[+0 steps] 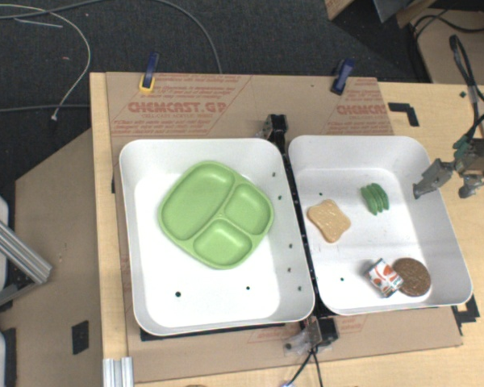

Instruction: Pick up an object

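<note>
A small red and white can (383, 277) lies on its side in the near right corner of the right bin (436, 216), the spot closest to the camera. A brown round cookie (412, 276) touches it on the right, right beside the bin's near edge. Farther back, near the bin's left wall, a tan slice of toast (329, 220) lies flat. Behind and to the right of the toast, a small green ridged item (376, 198) sits near the middle of the bin, well apart from the can and cookie.

The gripper (450, 177) hovers at the right bin's right edge, toward the far corner. Its grey fingers (429, 180) point inward over the bin wall with nothing between them. Whether they are spread or closed cannot be told from this angle. It is well apart from all four items.

The left bin (145, 240) sits beside the right one, their walls touching. It carries a green divided plate (216, 214), turned at an angle, in the middle toward the far side.

Both bins rest on a cardboard sheet (113, 119) on the bench. Two blue clamps (150, 71) grip the sheet's far edge.
</note>
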Tool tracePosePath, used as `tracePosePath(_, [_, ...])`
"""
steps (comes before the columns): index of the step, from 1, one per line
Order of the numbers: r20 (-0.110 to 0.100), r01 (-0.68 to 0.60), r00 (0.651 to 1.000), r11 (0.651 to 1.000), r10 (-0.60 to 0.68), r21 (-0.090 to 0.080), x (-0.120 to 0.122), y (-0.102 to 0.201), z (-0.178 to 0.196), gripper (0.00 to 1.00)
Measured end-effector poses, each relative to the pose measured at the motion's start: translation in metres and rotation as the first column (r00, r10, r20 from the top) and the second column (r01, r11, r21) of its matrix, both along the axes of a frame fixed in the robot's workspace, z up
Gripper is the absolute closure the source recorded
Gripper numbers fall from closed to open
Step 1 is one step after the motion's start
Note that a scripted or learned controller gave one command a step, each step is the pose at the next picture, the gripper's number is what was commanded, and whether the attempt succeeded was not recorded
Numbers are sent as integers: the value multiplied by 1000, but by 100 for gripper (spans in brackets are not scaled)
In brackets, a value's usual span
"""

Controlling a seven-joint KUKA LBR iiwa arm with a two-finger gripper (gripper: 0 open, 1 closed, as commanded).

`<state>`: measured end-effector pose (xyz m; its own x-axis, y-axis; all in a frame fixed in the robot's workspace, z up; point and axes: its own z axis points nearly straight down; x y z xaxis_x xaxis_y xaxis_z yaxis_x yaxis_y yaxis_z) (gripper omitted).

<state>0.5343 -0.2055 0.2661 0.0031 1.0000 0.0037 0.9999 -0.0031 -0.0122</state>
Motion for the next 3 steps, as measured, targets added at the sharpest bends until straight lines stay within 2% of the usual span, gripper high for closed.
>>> tracePosePath(1, [12,-3,1000,1000,3,-3,2,1,6,0])
tracePosePath(3, [7,-3,1000,1000,3,-1,-2,-5,-83,0])
